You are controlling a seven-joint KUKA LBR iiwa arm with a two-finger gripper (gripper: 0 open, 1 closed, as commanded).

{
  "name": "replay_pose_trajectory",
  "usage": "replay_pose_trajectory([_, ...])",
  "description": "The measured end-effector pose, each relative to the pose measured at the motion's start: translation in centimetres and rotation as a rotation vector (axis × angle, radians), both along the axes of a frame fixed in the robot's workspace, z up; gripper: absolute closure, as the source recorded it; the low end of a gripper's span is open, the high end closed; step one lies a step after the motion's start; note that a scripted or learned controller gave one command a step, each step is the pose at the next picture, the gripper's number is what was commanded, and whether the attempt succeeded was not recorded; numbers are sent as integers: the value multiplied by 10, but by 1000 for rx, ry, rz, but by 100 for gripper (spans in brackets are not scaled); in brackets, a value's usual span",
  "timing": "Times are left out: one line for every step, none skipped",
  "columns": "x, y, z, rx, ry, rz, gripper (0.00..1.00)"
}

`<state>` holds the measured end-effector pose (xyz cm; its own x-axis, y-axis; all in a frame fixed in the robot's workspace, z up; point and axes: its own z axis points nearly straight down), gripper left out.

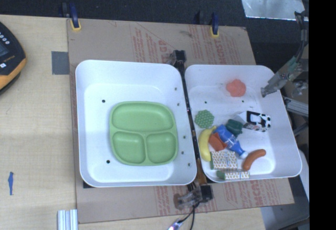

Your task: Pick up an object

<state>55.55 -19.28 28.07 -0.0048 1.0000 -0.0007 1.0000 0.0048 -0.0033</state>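
We saw the arm's grey end (275,84) poised over the far right rim of the right-hand shallow white plastic bin (210,77), and we could not tell whether the jaws stood wide or narrow; nothing showed between them.

The things to choose from all lay inside that bin. A flat pink round piece (236,87) sat alone in the bin's far part, near the arm's end. The rest crowded the bin's near half:
- a green knobbly disc (204,118) by the left wall
- a yellow toy banana (204,145)
- a blue plastic bottle-shaped toy (229,137)
- a black-and-white patched toy (259,120)
- a red-brown toy sausage (253,158)

We judged the pink piece the best target, since it stood well apart from its neighbours and the jaws could close on it without catching anything else. Doing it well would mean centring straight above it, coming down with the jaws wider than the piece, and keeping clear of the bin's rim. Because it looked low and flat, we thought the jaws might skid over it unless they reached almost to the bin's floor.
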Motion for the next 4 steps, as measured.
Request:
replay_pose_trajectory([48,-5,-131,0,3,2,0])
replay_pose_trajectory([100,35,-190,1,1,1,0])
replay_pose_trajectory([101,33,-178,-1,1,4,100])
replay_pose_trajectory([102,113,-87,1,-3,0,100])
